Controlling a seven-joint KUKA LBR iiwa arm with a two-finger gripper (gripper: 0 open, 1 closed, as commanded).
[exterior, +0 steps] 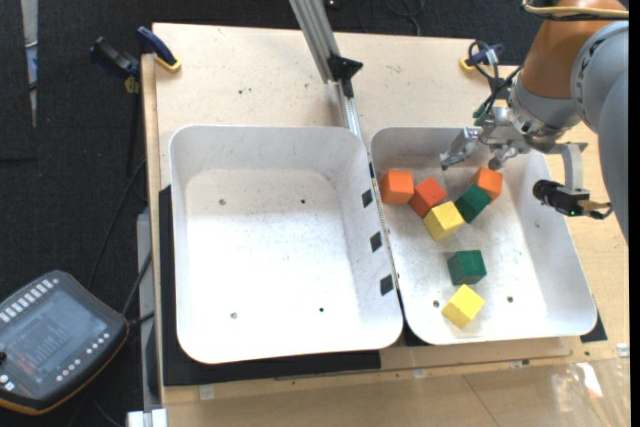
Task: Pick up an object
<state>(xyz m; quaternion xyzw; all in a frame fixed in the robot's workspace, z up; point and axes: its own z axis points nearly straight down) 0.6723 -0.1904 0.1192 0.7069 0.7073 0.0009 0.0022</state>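
Cube cluster, right bin (560, 255): your jaws (478, 147), state impossible to tell, hover at twelve o'clock above the orange cube (489, 182); you should descend straight, clear of the touching green cube (473, 203).

No text, label or number can be read anywhere.

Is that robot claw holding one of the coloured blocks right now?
No. The gripper hangs above the right bin, nothing between its fingers; the nearest orange block lies in the bin just below it.
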